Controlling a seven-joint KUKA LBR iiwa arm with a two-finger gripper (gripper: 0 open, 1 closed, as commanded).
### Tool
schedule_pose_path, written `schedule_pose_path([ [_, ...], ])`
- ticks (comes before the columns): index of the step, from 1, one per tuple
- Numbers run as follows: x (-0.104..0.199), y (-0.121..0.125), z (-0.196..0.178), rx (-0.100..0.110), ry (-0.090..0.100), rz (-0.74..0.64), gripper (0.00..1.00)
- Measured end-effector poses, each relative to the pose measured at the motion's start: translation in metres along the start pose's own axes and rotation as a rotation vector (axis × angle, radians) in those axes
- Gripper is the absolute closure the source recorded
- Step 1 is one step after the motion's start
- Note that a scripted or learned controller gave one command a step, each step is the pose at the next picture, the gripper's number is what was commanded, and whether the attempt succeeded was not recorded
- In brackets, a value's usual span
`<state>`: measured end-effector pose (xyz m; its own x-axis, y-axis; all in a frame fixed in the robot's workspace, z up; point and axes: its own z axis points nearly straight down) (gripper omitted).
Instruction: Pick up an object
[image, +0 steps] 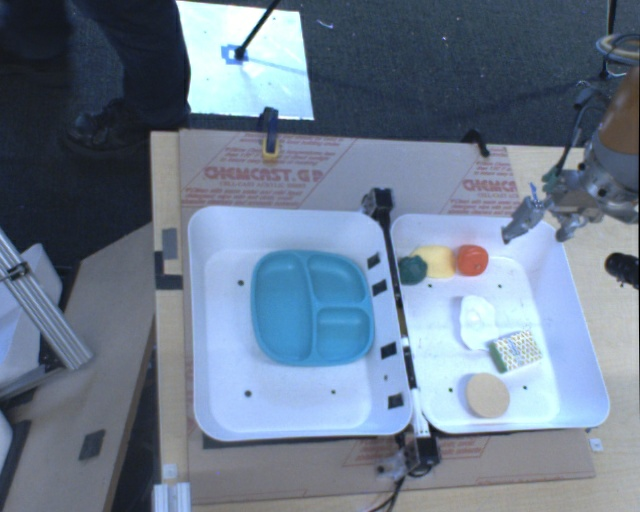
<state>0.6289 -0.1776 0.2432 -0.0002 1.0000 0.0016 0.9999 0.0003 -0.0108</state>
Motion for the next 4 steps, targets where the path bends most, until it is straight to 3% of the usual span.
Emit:
schedule_pose_path([
  [1,0.001,0.002,-0.008,-0.012,-0.002,-0.003,0.00],
  [4,-0.001,0.008,0.144,-0.012,-0.002,-0.001,0.00],
])
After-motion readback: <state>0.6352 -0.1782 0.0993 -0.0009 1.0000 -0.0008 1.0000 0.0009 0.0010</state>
